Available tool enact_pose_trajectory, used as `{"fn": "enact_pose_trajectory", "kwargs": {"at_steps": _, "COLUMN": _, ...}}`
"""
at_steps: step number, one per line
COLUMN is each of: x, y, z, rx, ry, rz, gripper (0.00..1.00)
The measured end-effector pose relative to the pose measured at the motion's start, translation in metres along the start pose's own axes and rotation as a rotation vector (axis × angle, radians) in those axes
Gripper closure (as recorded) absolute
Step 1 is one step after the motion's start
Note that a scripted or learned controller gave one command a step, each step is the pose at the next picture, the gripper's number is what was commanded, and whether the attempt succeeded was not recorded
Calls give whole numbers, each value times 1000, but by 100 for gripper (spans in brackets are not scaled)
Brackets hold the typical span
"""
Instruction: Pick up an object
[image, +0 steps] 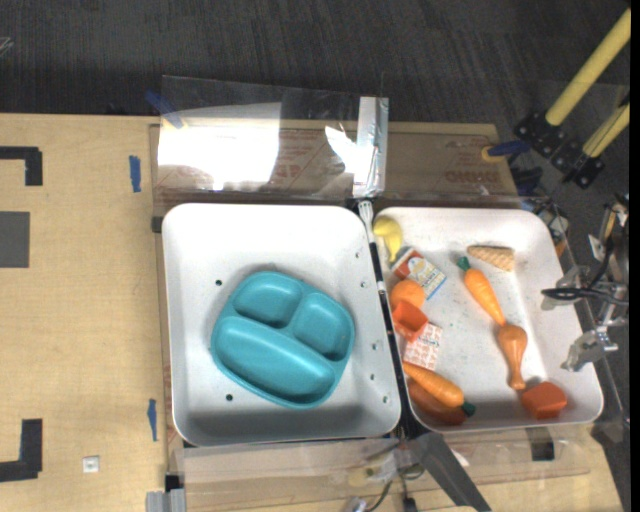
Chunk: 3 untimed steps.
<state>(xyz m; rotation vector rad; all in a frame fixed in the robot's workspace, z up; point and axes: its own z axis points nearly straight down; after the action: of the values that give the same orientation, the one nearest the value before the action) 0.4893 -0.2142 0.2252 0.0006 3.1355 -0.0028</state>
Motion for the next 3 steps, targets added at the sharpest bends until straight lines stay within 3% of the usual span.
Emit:
{"fn": "enact_pose_trajectory", "kwargs": {"at_steps": 1, "x": -8, "y": -3, "z": 114, "rx": 10, "ry": -31, "rz": 26, "gripper": 0}}
{"fn": "enact_pose_trajectory", "kwargs": {"at_steps": 2, "x": -15, "y": 62, "z": 136, "rx": -2, "ry": -6, "rz": 104, "gripper": 0}}
{"fn": "enact_pose_trajectory", "kwargs": {"at_steps": 3, "x": -116, "y": 89, "z": 137, "rx": -2, "ry": -5, "rz": 124, "gripper": 0}}
